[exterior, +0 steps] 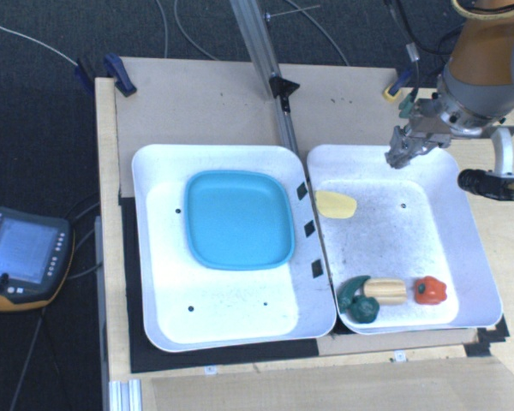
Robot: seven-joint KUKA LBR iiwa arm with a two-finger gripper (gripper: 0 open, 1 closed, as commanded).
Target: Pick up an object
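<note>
My fingers [401,155] hang over the upper edge of the right bin [463,229], toward the upper right of the frame; whether they are open or shut I cannot tell, and I see nothing between them. Below me, a yellow piece [336,204] lies near the bin's left wall. Along its lower edge sit a dark green vegetable [358,300], a tan cylinder [385,291] and a red pepper [429,290]. The left bin [163,315] holds a blue plate [239,219].
</note>
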